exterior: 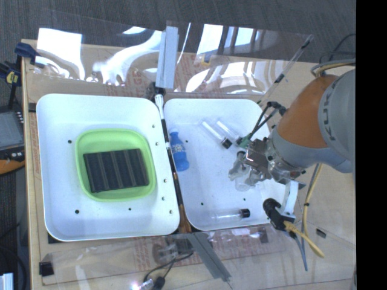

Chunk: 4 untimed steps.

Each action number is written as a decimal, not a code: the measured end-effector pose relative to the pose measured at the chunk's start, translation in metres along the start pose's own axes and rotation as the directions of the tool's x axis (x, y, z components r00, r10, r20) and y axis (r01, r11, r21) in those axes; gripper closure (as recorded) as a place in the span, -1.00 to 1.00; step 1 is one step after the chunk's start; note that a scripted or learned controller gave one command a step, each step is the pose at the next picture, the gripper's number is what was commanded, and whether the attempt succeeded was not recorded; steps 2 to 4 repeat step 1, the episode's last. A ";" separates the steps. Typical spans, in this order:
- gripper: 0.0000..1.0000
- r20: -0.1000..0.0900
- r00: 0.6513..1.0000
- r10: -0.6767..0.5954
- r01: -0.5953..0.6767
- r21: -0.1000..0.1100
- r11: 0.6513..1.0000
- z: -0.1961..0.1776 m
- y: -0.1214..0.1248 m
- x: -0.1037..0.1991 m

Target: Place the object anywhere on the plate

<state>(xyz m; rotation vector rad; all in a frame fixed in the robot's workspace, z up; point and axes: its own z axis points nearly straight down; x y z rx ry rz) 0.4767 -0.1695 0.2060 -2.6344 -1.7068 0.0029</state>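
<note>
Dark grey carpet runs across the top of the frame, and below it a wooden bench (27, 162) carries two shallow white bins side by side. Clear plastic sheeting stands along the far edge of the bench and throws back bright reflections.

At centre left, the left bin (51, 113) holds a green plate (115, 139) with a dark ribbed insert (115, 168) lying flat on it. At centre right, the right bin (199, 110) holds the loose things: a small blue bottle (177, 150) lies against its left wall, close to the divider; a clear tube with a dark cap (219, 133) lies at a slant toward the upper middle; another clear tube with a black cap (233, 213) lies near the lower rim.

From the right of the frame the grey arm with its orange band (308, 116) reaches over the right bin. Its gripper (245, 171) hangs above the bin's right half, between the two tubes and well apart from the bottle. Whether its fingers are spread or closed cannot be told from here, nor whether anything sits between them. Cables trail below the wrist toward the lower right.
</note>
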 end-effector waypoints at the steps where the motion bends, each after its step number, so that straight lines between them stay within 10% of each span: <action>1: -1.00 0.000 1.000 0.000 0.000 0.000 1.000 0.000 0.000 0.000; 4: -1.00 0.000 1.000 0.000 0.000 0.000 1.000 0.000 0.000 0.000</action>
